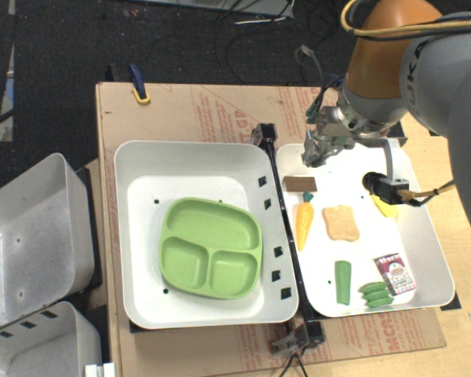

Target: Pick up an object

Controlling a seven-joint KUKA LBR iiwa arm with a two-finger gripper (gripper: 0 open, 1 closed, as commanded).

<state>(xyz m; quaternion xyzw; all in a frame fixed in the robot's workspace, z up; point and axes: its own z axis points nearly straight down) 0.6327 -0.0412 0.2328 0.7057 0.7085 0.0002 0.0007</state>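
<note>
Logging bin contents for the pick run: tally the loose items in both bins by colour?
Green: 3 - divided plate, stick, pea pod
Orange: 1 - carrot
Brown: 1 - block
Tan: 1 - toast slice
Yellow: 1 - piece, partly hidden
Maroon and white: 1 - packet
Total: 8

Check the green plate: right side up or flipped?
Right side up. The green plate in the left bin shows three hollow compartments facing the camera.

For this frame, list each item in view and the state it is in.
gripper: above right bin's far end, nothing seen held
brown block: flat, right bin
carrot: lying, right bin
toast: flat
green stick: lying
pea pod: lying
small packet: flat
green divided plate: upright, left bin
</note>
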